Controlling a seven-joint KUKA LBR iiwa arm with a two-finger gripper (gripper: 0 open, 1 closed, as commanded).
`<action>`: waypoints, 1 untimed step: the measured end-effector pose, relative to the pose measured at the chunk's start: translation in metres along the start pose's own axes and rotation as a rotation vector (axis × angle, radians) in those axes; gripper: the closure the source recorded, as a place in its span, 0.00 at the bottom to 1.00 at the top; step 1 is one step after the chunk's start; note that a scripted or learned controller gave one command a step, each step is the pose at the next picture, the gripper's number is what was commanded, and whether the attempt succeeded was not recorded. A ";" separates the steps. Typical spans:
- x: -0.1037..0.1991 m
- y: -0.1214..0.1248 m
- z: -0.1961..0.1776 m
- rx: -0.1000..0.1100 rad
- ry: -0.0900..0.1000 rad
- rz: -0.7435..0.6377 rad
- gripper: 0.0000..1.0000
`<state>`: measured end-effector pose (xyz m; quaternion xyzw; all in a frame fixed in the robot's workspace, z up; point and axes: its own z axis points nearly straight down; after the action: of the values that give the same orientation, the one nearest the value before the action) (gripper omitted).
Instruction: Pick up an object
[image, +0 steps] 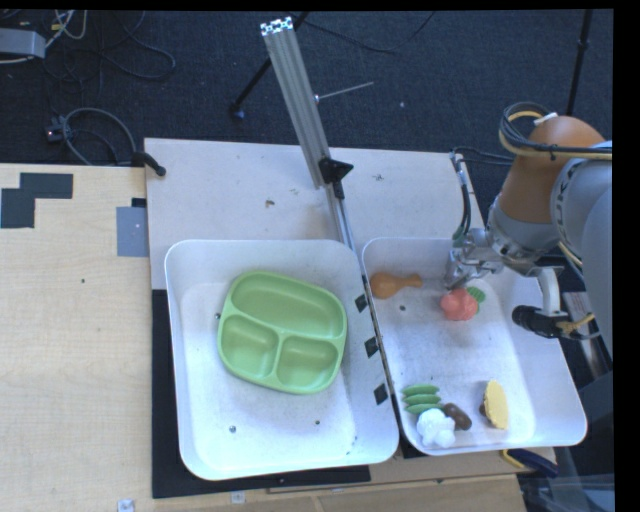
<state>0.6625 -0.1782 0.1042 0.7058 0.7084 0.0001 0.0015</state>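
My gripper (463, 275) hangs low in the right bin (560, 425), right over the red tomato toy (459, 306), placed, I judge, for a top grab. I cannot tell its state. The drumstick toy (394, 285) lies just beside; the green tray (282, 332) occupies the left bin (190, 400).

Bright even light, soft shadows, slight blur
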 end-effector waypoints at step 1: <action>-0.007 0.004 -0.061 -0.002 0.000 0.005 1.00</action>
<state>0.6660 -0.1852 0.1652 0.7075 0.7067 0.0010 0.0022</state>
